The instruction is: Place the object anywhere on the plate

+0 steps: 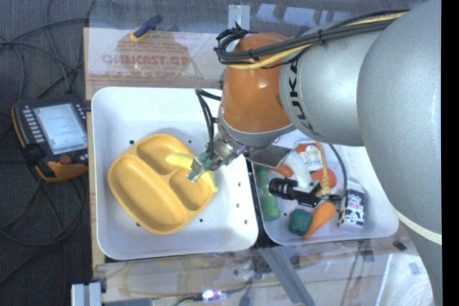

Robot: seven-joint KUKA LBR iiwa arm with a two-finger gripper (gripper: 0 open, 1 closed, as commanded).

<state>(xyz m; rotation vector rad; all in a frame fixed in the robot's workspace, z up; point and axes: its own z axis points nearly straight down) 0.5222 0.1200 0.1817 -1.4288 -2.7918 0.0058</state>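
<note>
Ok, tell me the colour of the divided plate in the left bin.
Yellow: the plate shows clearly in the camera view.

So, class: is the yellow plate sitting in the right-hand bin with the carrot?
No, the yellow plate lies in the left bin; the carrot is in the right bin.

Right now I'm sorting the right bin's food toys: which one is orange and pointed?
The carrot, tapering near the bin's front; the green toys beside it are blunt.
</note>
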